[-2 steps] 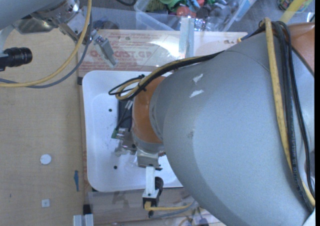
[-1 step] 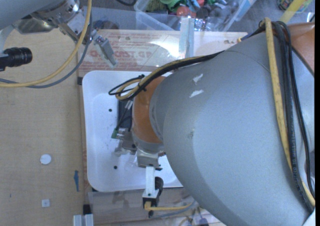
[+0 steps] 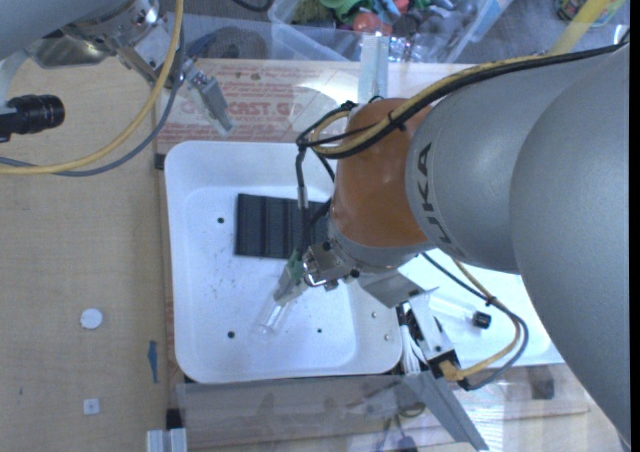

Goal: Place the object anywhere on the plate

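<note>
Object: small clear piece (image 3: 270, 319), lower centre of white bin (image 3: 190, 240), lying flat, long axis slanting up-right.
Gripper (image 3: 292, 285): just up-right of it, w/ arm above.
Fingers: can't tell if apart or together.
Dark slab (image 3: 266, 226): upper mid of bin, beyond gripper.

My arm: grey shell, orange band

My arm (image 3: 520, 160) is smooth matte grey with a glossy orange band (image 3: 375, 185) above the wrist, dark lettering at its edge. Black cables (image 3: 315, 140) loop over the band; a yellow-and-black cable (image 3: 500, 345) trails below. My hand (image 3: 290, 285) is small, metallic, with a green fleck.
</note>
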Motion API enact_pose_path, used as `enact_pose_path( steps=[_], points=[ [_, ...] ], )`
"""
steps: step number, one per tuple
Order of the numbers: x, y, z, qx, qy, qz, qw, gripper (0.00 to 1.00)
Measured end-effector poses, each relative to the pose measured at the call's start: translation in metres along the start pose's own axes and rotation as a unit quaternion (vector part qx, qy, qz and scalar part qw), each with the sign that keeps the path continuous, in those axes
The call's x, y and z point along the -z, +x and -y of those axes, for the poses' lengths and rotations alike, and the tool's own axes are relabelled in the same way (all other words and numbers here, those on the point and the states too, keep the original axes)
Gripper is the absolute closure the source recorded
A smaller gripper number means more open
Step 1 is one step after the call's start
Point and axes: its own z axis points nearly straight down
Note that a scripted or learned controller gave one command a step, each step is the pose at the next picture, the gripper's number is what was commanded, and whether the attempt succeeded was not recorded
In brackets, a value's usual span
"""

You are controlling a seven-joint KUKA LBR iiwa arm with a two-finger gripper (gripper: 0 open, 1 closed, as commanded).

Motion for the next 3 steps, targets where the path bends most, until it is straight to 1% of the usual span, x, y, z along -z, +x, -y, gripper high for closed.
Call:
enact_pose_path(
  steps=[1,2,3],
  points=[
    [-0.098,0.035,-0.012,-0.142,-0.003,-0.001,0.9898,0.00],
    [-0.087,0.036,-0.013,-0.143,-0.005,-0.003,0.9897,1.00],
    [-0.087,0.036,-0.013,-0.143,-0.005,-0.003,0.9897,0.00]
  ],
)
